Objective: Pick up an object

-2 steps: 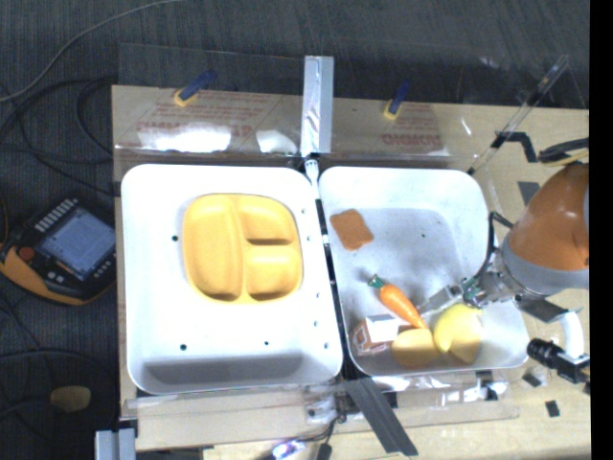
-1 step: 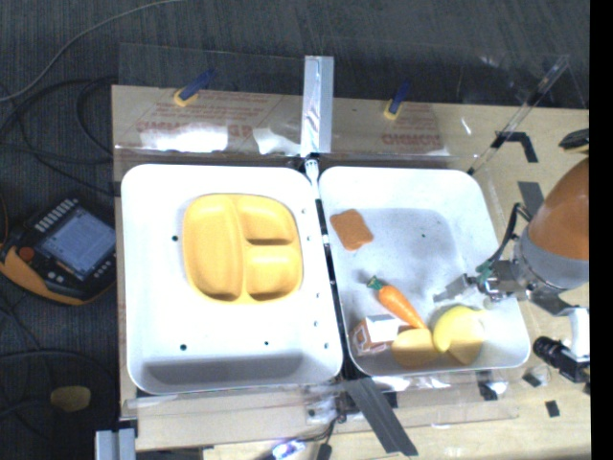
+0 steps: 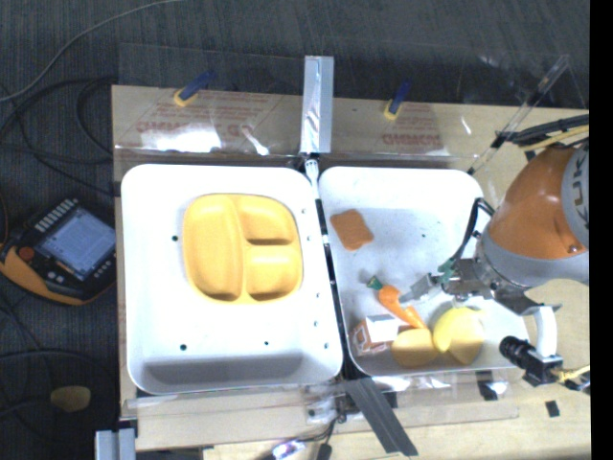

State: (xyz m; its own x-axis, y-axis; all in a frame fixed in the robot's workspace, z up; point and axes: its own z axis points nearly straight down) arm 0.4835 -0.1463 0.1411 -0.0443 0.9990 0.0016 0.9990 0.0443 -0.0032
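Hand (image 3: pixel 458 286) sits low in right bin (image 3: pixel 402 185), above yellow lemon-like fruit (image 3: pixel 458 333); cannot tell its state, wrist hides it. Toy carrot (image 3: pixel 395 302), small box (image 3: pixel 376 333) and yellow block (image 3: pixel 412 350) crowd beside fruit. Orange piece (image 3: pixel 351 228) lies apart. Yellow tray (image 3: pixel 243 247) in left bin (image 3: pixel 153 257).

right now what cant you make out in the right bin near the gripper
- Gripper fingers: small, blurred against the wrist; open or shut unclear.
- Small brown-and-white carton: label too small to read.
- Yellow rounded plastic pieces: overlapping, so how many is unclear.
- Orange toy carrot: tip hidden behind the yellow pieces.
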